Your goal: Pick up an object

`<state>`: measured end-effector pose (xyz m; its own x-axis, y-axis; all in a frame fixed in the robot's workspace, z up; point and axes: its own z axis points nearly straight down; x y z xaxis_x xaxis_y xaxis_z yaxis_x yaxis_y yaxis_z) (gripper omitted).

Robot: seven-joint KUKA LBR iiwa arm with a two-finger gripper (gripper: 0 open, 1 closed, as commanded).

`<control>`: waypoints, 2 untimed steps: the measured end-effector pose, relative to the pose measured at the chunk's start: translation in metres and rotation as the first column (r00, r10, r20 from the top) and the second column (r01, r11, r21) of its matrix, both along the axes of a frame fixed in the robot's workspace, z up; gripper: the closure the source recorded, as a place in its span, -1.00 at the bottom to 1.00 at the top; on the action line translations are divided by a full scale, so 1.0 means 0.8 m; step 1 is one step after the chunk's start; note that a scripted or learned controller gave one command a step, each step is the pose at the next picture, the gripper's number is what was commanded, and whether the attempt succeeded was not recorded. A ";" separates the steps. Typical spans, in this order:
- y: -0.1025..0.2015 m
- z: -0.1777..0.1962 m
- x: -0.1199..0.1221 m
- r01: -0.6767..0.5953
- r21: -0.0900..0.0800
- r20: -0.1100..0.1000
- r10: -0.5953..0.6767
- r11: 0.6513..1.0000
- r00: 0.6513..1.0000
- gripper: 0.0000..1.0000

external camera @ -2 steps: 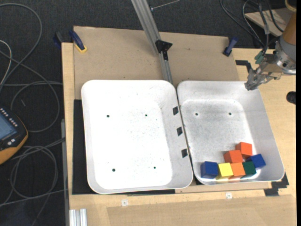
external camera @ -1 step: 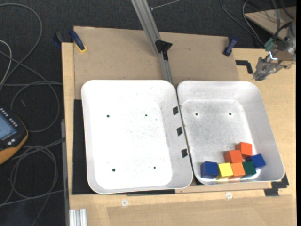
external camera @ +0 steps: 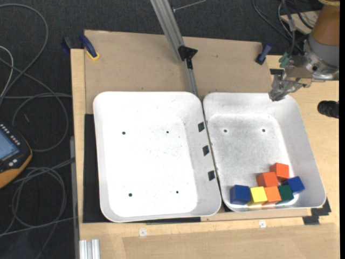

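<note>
Grey arm, our gripper (external camera: 277, 93) | fingers: we cannot tell | blocks (external camera: 267, 188) well below it, apart.

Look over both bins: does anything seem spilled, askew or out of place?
Nothing stands out. The coloured blocks sit bunched in the near corner of the right bin, all inside it. The hand hangs above that bin's far rim.

Robotics lab: clamped plywood bench (external camera: 140, 63), floor cables (external camera: 32, 90) (teach pendant (external camera: 11, 150) alongside)
</note>
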<state>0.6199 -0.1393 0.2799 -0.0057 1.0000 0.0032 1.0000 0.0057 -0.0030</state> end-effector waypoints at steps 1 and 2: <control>0.076 -0.013 -0.020 -0.001 0.000 0.000 0.001 1.000 1.000 1.00; 0.151 -0.015 -0.026 -0.002 0.001 0.001 0.002 1.000 1.000 1.00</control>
<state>0.5987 -0.0186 0.2682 -0.0076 1.0000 0.0039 1.0000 0.0076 -0.0019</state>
